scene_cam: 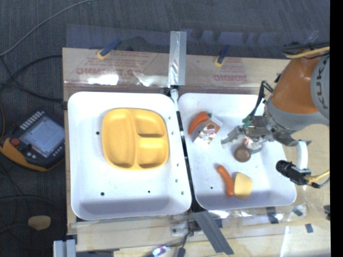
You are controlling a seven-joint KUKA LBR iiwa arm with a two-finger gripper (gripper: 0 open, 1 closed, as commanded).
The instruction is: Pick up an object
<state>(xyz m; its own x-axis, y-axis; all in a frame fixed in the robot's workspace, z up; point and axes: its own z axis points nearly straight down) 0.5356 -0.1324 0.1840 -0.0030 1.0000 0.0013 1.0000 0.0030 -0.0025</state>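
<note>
Gripper low in right bin beside far-right rim, finger state unclear, brown puck just below it, sausage and yellow block nearer, carrot and packet leftward, yellow tray in left bin.

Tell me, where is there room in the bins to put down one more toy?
Most room: the left bin, on the white floor around the yellow divided plate, especially below it. In the right bin, a small bare patch lies along the left wall, below the orange carrot. The middle is crowded: gripper, brown round piece, sausage, yellow block.
</note>
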